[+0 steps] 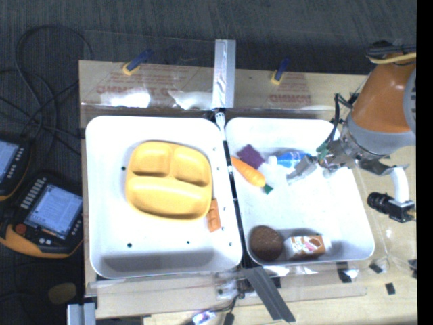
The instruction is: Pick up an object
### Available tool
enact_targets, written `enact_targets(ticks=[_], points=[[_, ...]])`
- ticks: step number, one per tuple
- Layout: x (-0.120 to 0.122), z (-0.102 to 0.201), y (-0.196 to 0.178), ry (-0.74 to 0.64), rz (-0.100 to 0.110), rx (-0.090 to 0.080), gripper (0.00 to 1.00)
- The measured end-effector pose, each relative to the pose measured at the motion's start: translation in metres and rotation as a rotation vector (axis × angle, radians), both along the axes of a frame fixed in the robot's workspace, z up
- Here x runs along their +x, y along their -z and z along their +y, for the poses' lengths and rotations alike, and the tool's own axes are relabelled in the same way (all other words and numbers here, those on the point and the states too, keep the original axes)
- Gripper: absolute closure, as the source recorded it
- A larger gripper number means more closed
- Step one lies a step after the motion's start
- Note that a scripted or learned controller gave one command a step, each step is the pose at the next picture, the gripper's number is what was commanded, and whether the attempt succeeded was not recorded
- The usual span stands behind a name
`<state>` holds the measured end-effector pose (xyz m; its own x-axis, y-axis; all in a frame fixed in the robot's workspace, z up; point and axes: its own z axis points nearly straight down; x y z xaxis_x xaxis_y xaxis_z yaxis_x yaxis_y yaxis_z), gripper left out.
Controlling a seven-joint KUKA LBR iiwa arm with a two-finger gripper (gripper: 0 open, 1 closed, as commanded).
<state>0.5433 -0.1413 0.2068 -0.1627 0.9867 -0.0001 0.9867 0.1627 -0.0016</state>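
Nearest my camera, along the front wall of the right-hand shallow white bin (362, 235), I see a dark brown round ball-like object (266, 242) and, touching it on its right, a small brown bottle with a pale pink-and-white label (308, 245) lying on its side.

Starting from the left, a handheld control pendant with a lit screen and orange casing (42, 215) lies on the dark floor beside the bench. Next comes the left-hand shallow white bin (108, 249), which holds a large yellow plastic tray with divided compartments (169, 179) near its middle. A small orange wedge-shaped piece (214, 217) sits just beside the tray's lower right corner, against the wall between the two bins.

Across that wall, in the right bin's upper half, I see an orange toy carrot with a green tip (249, 174) lying at a slant. A purple block (250, 156) touches its upper side. Further right lies a clear plastic bottle with a blue label and white cap (287, 160), on its side.

My two-finger gripper (303, 168) hangs just beside that bottle's right end, reaching in from the right on the grey arm with the orange band (380, 107). I cannot tell whether it is spread or closed, and I see nothing between its tips.
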Motion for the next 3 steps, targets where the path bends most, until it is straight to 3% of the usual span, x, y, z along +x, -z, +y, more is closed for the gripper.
enact_targets(ticks=[1,2,3], points=[[-0.029,-0.01,-0.026,-0.206,-0.001,-0.001,0.0],[0.054,0.048,0.023,-0.249,0.0,0.0,0.0],[0.086,0.039,0.109,-0.386,0.0,-0.001,0.0]])
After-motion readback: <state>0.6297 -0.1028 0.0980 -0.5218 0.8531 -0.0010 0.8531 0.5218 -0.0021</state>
